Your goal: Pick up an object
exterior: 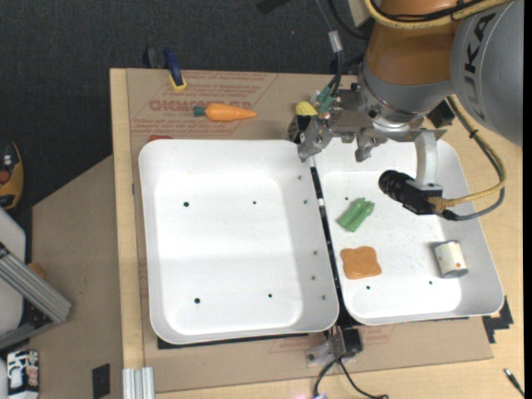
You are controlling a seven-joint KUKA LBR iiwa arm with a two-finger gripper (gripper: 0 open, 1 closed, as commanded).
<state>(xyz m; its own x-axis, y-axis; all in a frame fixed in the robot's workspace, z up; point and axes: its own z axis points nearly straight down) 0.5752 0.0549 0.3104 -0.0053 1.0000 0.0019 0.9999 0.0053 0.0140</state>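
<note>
Two white bins (224,322), three small objects in the right one (416,306), one carrot (224,112) outside, pincer (337,144) grip state unclear

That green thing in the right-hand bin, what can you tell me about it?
The green object is a small, elongated piece with lengthwise ridges, like a bundle of beans or a toy vegetable, apparently plastic. It lies flat on the floor of the right bin, tilted diagonally, its upper end pointing toward the far right. It sits near the bin's left wall, just above the orange-brown flat piece, apart from it. Nothing touches it; the gripper hangs above the bin's far edge, away from it.
</note>
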